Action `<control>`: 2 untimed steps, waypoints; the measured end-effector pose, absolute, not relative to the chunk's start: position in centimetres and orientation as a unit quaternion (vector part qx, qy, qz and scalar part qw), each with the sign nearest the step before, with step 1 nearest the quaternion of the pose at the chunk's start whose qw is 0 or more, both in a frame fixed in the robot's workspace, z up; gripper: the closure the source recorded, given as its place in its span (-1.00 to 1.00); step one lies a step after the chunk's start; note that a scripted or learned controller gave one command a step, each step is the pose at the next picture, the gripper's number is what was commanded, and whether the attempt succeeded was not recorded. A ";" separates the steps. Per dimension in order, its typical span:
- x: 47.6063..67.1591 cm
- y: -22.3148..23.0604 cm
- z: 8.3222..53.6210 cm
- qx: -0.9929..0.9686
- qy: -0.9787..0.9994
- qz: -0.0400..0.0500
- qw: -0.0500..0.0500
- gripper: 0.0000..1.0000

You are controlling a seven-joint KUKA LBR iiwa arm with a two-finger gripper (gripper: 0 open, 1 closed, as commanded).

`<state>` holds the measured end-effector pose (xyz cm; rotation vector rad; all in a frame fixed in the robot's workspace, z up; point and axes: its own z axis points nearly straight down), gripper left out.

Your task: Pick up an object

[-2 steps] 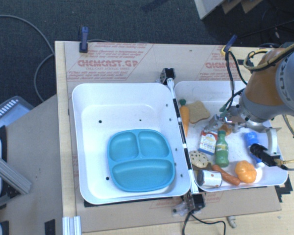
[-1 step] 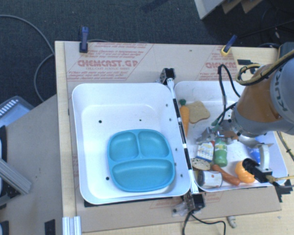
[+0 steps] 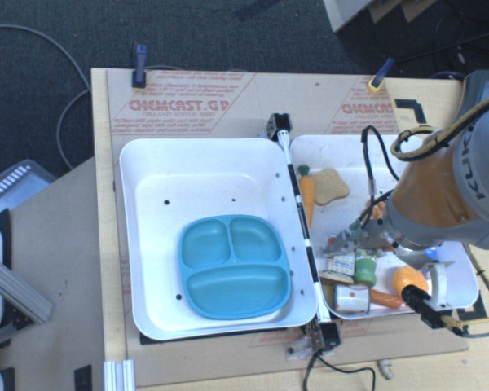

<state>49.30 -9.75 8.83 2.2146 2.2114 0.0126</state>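
Carrot [image 3: 307,195] lengthwise along bin wall [image 3: 296,187]

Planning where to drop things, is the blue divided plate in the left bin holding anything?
Empty. The blue divided plate lies flat in the left bin, and all three compartments show bare blue.

Two white bins sit side by side on a brown board [image 3: 187,100] with red CHEMCAST lettering. The left bin [image 3: 147,218] holds a blue divided plate [image 3: 232,265], lying flat toward its front right. A blue clamp [image 3: 138,63] grips the board's back edge at the left, and another clip [image 3: 381,74], blue and yellow I think, sits at the back right. Dark carpet [image 3: 187,15] lies behind, with a grey cable [image 3: 69,80] looping on the left.
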 end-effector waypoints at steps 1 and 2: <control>54.7 -12.9 8.8 0.707 0.707 0.002 0.003 -1.00; 48.2 -13.1 8.8 0.707 0.707 0.003 0.004 -1.00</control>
